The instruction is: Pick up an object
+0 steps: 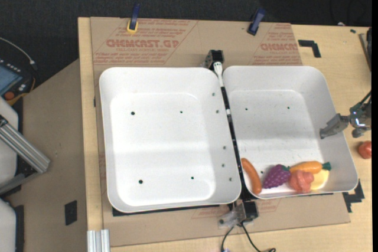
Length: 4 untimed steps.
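Several toy foods lie along the front wall of the right bin point(277, 85): an orange sausage point(251, 176), a purple bunch of grapes point(276, 176), a red piece point(300, 182), an orange carrot point(307, 167) and a yellow piece point(319, 182) behind it. My gripper point(345, 124) comes in at the right edge of the view, over the right rim of that bin. It sits behind and to the right of the toy pile, apart from it. Nothing is seen in its grasp.
The left bin point(159, 133) lies beside the right one, with a black hinge strip point(227, 121) between them. A small red thing point(365, 150) sits outside the right bin at the frame's right edge. Clamps point(133, 20) hold the cardboard at the back.
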### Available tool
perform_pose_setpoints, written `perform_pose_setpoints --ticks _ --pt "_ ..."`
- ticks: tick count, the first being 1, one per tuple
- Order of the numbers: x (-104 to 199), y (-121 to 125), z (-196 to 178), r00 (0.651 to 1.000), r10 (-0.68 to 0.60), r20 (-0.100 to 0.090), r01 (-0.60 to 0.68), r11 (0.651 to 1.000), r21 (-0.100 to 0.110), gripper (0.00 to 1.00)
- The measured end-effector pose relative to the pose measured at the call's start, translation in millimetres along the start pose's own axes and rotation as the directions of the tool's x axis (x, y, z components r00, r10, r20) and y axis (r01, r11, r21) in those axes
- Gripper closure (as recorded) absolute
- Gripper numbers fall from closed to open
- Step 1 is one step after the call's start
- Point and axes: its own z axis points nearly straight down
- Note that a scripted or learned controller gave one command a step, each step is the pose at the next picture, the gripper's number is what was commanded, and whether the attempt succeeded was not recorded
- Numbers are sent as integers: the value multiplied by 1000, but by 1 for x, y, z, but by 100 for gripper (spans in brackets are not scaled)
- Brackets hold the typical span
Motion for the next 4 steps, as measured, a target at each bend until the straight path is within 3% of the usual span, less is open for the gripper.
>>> perform_pose_setpoints --ticks 1,2,3,4 --pt "1 -3 8 1000 1 -7 -1 1000 14 0" --pt "1 -2 -2 1000 1 -4 -1 1000 10 100" --pt "1 -2 -2 1000 2 -4 -2 1000 11 0" --pt "1 -2 -2 1000 2 -4 -2 1000 11 0"
